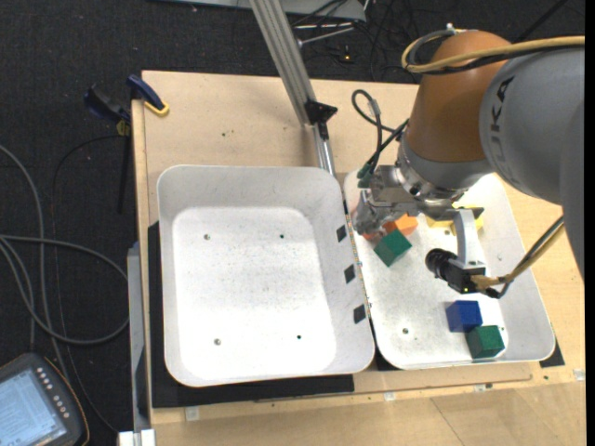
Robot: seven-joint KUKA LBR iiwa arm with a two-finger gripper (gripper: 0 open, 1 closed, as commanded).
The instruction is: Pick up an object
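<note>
Reading "KU" on the arm [521, 110]; gripper [376, 216] is seen above green cube [393, 247], finger state indiscernible.

Matt speckled white plastic bins [246, 277], raw wood bench [232, 119], smooth glossy orange band [456, 91]

A light wooden bench [242, 124] is carrying two shallow white bins side by side: left bin [251, 179], right bin [530, 295].

Even overhead light, sharp pic, soft shadows.
</note>
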